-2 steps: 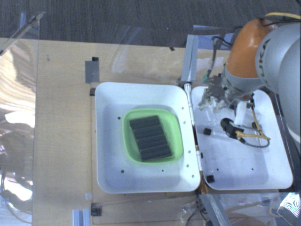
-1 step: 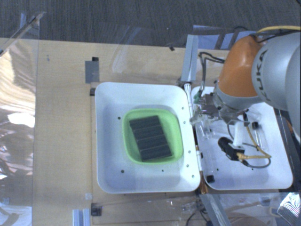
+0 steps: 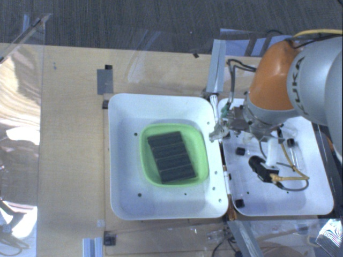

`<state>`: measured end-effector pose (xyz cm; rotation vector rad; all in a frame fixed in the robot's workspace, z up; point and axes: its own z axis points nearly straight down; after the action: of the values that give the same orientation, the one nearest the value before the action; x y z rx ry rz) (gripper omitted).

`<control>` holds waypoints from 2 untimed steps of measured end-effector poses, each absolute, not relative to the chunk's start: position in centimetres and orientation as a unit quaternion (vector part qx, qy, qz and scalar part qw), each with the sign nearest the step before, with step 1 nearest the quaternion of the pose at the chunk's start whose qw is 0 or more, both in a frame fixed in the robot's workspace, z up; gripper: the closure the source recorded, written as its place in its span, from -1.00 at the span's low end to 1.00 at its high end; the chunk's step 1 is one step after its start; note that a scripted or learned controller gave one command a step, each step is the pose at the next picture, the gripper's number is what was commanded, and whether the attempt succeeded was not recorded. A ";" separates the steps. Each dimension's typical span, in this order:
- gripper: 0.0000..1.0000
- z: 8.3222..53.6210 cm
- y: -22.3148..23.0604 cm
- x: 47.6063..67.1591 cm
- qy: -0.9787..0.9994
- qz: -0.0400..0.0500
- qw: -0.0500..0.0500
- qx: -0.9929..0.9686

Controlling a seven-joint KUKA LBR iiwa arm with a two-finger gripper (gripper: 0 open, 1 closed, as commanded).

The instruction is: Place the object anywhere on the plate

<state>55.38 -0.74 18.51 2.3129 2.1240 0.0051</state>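
Note:
A lime-green square plate (image 3: 148, 167) sits in the middle of the left white bin (image 3: 123, 197). A dark grey ribbed rectangular object (image 3: 171, 157) lies flat on the plate, turned slightly askew. My gripper (image 3: 218, 128) hangs below the grey and orange arm (image 3: 273, 84), over the seam between the two bins, just right of the plate's upper right corner. It stands apart from the dark object, and nothing shows in it.
The right white bin (image 3: 305, 197) lies under the arm, with a black part on a yellow cable (image 3: 268, 173) over its middle. A metal post (image 3: 215, 68) rises behind the bins. Bare wooden bench (image 3: 59, 159) stretches to the left.

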 end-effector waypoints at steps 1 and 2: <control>1.00 19.6 -0.7 55.6 0.677 0.004 0.002 0.736; -1.00 19.6 -0.7 55.6 0.677 0.004 0.002 0.736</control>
<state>55.58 -0.70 19.64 2.3103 2.1227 0.0120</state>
